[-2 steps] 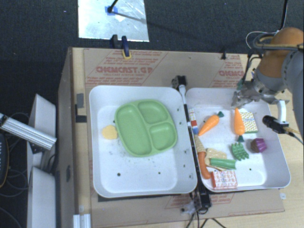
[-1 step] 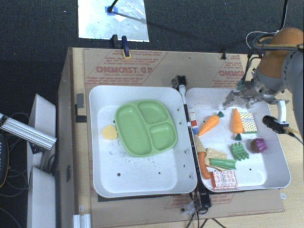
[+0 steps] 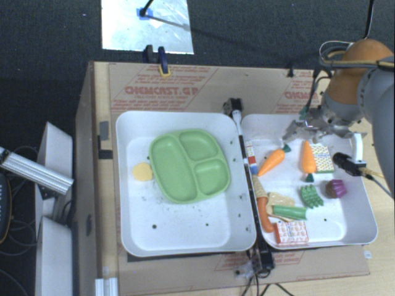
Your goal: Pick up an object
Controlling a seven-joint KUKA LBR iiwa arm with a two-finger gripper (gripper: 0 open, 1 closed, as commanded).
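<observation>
The arm [image 3: 361, 82] enters from the right and hangs over the far right part of the right bin [image 3: 355, 227]. Its gripper [image 3: 307, 128] sits low near the bin's back wall; whether the claw is open or closed cannot be told, and nothing is seen held in it.

Right bin contents: a carrot [image 3: 272, 161] lies tilted just in front of the gripper, with a second orange carrot [image 3: 308, 157] upright-lying beside it and touching a patterned small box [image 3: 321, 158]. A purple piece [image 3: 336, 189] rests near the right wall. A green leafy piece [image 3: 311, 196] lies beside it, a green stick [image 3: 289, 212] and a cracker [image 3: 279, 198] nearer the front, and a red-checked box [image 3: 291, 232] at the front edge. A third carrot [image 3: 263, 213] lies along the dividing wall.

Left bin [image 3: 133, 227]: a green divided tray [image 3: 189, 165] takes the middle, with a yellow disc [image 3: 143, 172] touching its left edge.
</observation>
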